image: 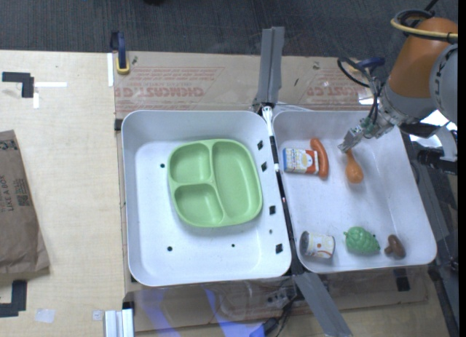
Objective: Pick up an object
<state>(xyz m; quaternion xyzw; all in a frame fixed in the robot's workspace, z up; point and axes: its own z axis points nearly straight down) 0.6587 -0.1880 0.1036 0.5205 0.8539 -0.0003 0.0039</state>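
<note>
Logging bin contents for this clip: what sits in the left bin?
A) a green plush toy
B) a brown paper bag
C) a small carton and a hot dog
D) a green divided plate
D: the green divided plate lies alone in the left bin, while the small items, such as the green toy and the carton, are in the right bin.

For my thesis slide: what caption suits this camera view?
End effector poised above an orange carrot-like toy in the right bin; green divided plate in the left bin.
</note>
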